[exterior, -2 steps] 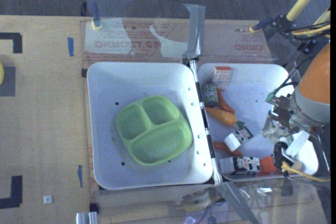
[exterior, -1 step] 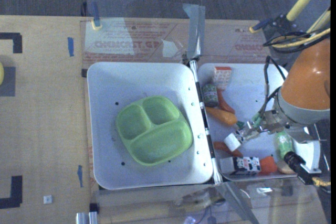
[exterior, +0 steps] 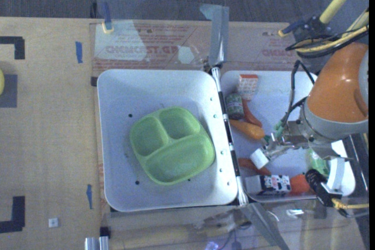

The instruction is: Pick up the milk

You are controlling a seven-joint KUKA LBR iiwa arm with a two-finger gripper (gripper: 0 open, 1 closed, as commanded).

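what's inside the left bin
The left bin holds one green divided plate, lying at a slant near its middle, its three compartments bare. Whatever lies beneath the plate is covered.

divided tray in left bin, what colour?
Light green; the divided tray shows plainly in the camera view.

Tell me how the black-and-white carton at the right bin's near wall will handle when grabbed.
The carton looks boxy and flat-sided, so it probably won't roll. It lies on its side by the bin wall, so a push may jam it there. An orange item sits against it and would likely shift too.
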